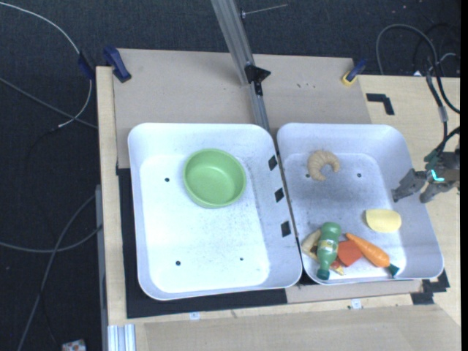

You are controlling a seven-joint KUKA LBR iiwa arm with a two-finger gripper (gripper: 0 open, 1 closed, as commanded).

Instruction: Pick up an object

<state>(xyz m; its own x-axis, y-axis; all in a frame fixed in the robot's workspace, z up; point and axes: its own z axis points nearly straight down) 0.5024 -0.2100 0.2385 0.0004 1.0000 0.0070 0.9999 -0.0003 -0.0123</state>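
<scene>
Nearest, a carrot [368, 249] and other toys crowd the right bin's [417, 248] front edge. A yellow piece [383, 221] lies just behind, the gripper [411, 186] over the right rim beside it; I cannot tell its fingers' spread. A croissant [322, 162] sits farther back amid bare floor. The left bin [161, 262] holds a green bowl [213, 177].

the single camera sat fixed above the bench [322, 86], looking down at a slant and far enough back to take in both white bins whole. the left bin [157, 196] and right bin [409, 167] lay side by side across the middle, with dark floor [44, 159] along the top and left.
</scene>
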